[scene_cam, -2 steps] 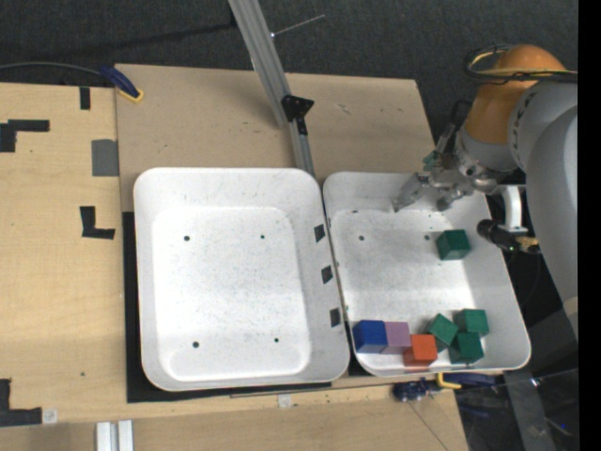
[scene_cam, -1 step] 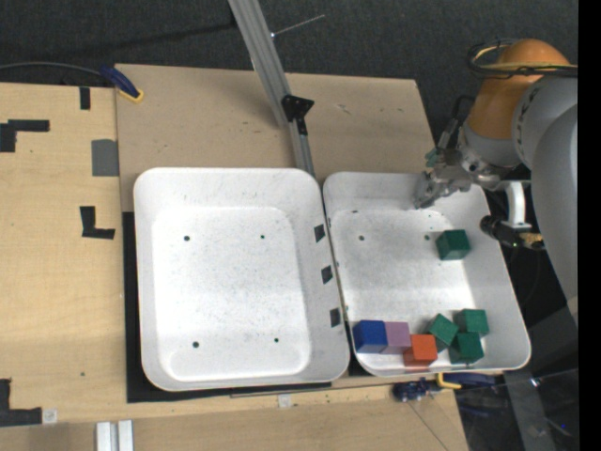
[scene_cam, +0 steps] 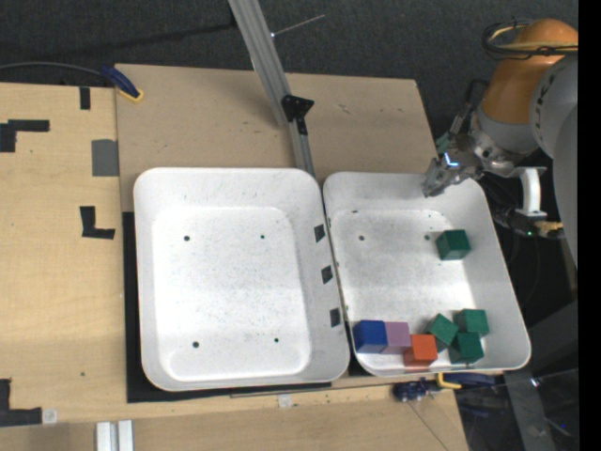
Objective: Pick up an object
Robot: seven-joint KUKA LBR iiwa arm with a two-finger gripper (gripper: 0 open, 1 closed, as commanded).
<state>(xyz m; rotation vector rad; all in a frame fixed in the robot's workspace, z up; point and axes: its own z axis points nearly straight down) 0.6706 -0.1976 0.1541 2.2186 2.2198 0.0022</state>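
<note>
The right bin (scene_cam: 376, 252) holds several small blocks. One green block (scene_cam: 453, 244) lies alone near its right wall. Along the near edge sit a blue block (scene_cam: 370, 335), a purple block (scene_cam: 397, 334), an orange block (scene_cam: 422, 348) and three green blocks (scene_cam: 460, 334) clustered in the near right corner. My gripper (scene_cam: 438, 182) hangs over the far right corner of the right bin, above and behind the lone green block, with nothing visible in it.
The left bin (scene_cam: 230, 275) lies beside the right one. A slanted metal rail (scene_cam: 268, 59) runs down to the gap between the bins. The grey arm with its orange band (scene_cam: 526, 73) enters from the upper right.
</note>
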